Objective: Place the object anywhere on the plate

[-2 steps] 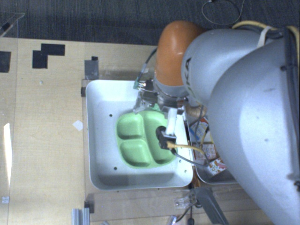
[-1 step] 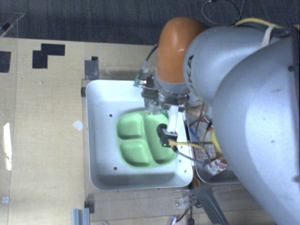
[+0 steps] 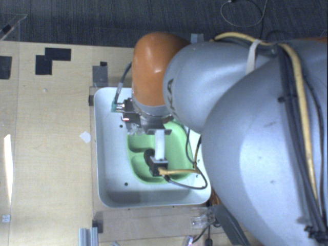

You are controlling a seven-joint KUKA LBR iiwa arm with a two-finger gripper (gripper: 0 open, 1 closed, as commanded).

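hovering over: green plate (image 3: 139, 143), set toward the 4 o'clock corner of the white bin (image 3: 110, 163).
camera view, arm: grey arm (image 3: 246, 117) reaches in from 3 o'clock; orange band (image 3: 151, 65) sits at the plate's 12 o'clock.
gripper: the gripper (image 3: 146, 128) points down near the plate's 11 o'clock edge; i cannot tell whether it is spread or pressed together.
object: i cannot tell where it lies or whether it is carried; the wrist covers much of the plate.
step: probably the placing, low above the plate.
next move: calls for a release over the plate, then a straight lift clear.
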